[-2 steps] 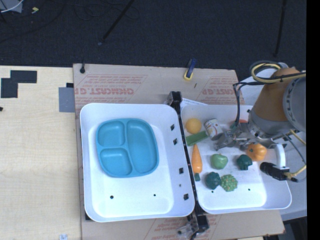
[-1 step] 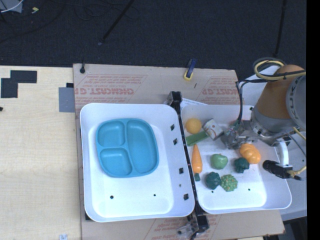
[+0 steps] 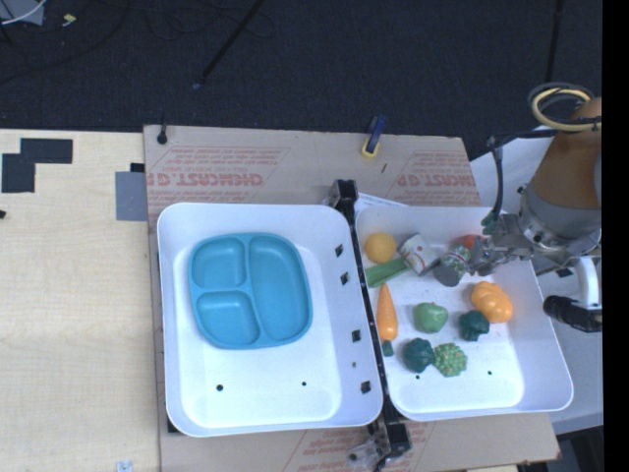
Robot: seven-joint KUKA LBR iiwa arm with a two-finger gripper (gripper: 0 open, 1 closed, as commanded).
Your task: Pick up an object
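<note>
A: Objects for picking are gathered in the right bin; where is each one placed?

B: Taking the green apple as landmark: the carrot is laid just to its left, lengthwise; the yellow lemon is seen up and to the left of it; a green stick-shaped piece is stretched between lemon and apple, slanted; a small white can with a red mark is found above the apple, tipped on its side.

A: And on the other side?

B: The orange pepper is set to the apple's right; a dark green piece is tucked just below that pepper; a dark teal broccoli-like piece is placed below the apple, with a lighter green bumpy one touching it on the right.

A: How is the gripper seen?

B: It is lowered up and to the right of the apple, between the white can and the pepper; whether the fingers are apart or together cannot be told, since the tip is blurred into a grey mass; nothing can be confirmed as held.

A: And the left bin?

B: A blue divided plate is laid in it, well to the left of the apple.
</note>
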